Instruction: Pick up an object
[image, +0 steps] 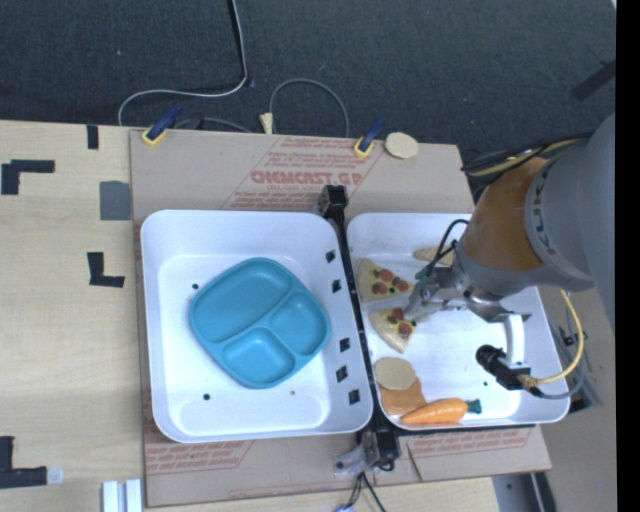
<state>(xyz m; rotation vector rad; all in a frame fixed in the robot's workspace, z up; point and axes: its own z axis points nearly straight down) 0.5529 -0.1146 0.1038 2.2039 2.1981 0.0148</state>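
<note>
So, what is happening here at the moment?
A grey KUKA arm reaches from the right into the right bin. Its gripper is low over two toy pizza slices, and nothing is seen lifted yet. A toy carrot and a round beige piece lie near the bin's front edge. The left bin holds a blue divided plate.

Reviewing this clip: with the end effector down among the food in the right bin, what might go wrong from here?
The end effector sits between two pizza slices, so it may nudge one aside instead of lifting it. Flat slices may slip free. The bun and carrot crowd the bin's near wall.
</note>
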